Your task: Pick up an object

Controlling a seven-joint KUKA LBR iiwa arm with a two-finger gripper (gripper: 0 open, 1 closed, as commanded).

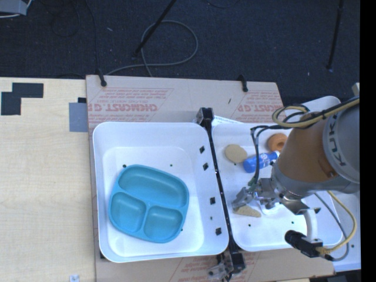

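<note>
Pale tan wedge-shaped object (248,212) lies in the right white bin (329,239), just beneath the pincer (245,200), whose grip state I cannot tell; this looks like the approach step, and next comes closing squarely on it

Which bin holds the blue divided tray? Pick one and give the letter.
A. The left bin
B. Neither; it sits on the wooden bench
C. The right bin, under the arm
A: the blue divided tray lies flat inside the left bin, while the arm and gripper are over the right bin.
</note>
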